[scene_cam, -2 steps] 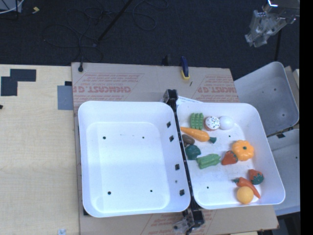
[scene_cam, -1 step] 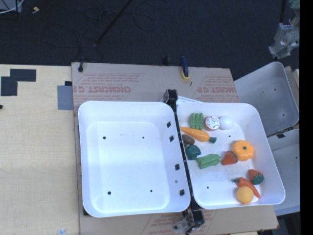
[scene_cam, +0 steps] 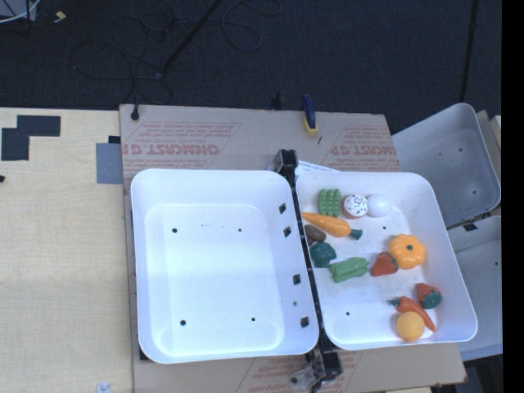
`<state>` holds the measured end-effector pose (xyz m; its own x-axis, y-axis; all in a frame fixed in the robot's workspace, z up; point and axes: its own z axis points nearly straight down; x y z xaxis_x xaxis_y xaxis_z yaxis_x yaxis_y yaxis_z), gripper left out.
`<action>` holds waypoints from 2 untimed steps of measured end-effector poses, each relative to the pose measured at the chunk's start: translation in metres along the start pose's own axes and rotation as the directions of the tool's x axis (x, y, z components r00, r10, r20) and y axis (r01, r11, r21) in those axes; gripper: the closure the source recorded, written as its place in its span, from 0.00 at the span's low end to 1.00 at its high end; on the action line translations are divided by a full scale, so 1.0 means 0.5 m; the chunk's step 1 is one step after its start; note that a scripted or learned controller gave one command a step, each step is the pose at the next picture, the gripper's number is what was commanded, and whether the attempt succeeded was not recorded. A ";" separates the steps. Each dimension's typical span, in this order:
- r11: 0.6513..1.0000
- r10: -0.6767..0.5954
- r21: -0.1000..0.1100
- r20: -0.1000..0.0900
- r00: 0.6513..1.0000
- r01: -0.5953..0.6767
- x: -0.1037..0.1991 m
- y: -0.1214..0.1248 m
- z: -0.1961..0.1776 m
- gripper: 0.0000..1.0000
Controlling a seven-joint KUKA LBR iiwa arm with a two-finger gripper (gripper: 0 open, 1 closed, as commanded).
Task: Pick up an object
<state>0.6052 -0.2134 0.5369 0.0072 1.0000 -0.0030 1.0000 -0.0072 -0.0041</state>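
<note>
Selection looks like the step in hand: nothing is lifted yet, and every toy lies in the right bin (scene_cam: 368, 309). The orange pumpkin (scene_cam: 407, 251) seems an easy target, rounded and ribbed, touching only a red piece (scene_cam: 383, 264). The next move calls for a descent straight over it, clear of the green pepper (scene_cam: 348, 268) nearby.

Even overhead light, bright white bins (scene_cam: 213, 188), dim background, slightly soft focus

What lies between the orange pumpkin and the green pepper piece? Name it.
Camera view: a red strawberry-like toy lies between the orange pumpkin and green pepper piece.
</note>
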 end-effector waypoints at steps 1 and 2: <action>1.000 -0.011 0.011 -0.009 1.000 0.012 0.122 -0.005 0.238 1.00; 1.000 -0.008 -0.012 -0.001 1.000 0.008 0.136 0.016 -0.008 1.00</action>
<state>0.6137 -0.1454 0.5408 -0.0011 1.0000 -0.0023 1.0000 0.0011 0.0076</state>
